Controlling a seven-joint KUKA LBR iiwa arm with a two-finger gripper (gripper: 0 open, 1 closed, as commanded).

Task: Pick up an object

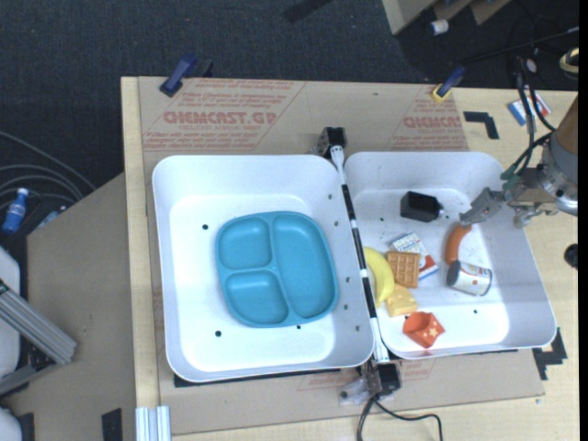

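The right bin (524, 324) holds several small objects. A black block (422, 206) lies at its back. An orange sausage (456, 243) lies beside a small tin can (469, 278) on its side. A waffle piece (403, 268), a yellow banana (379, 275), a small printed card (407, 243) and a red crumpled item (424, 329) sit nearer the divider. My gripper (501, 211) hovers over the bin's back right part, just above and to the right of the sausage, with nothing seen in it.
The left bin (184, 246) holds a blue divided plate (276, 267). A ridge with black clips (333, 141) separates the two bins. Cables (528, 90) hang near the arm at the right.
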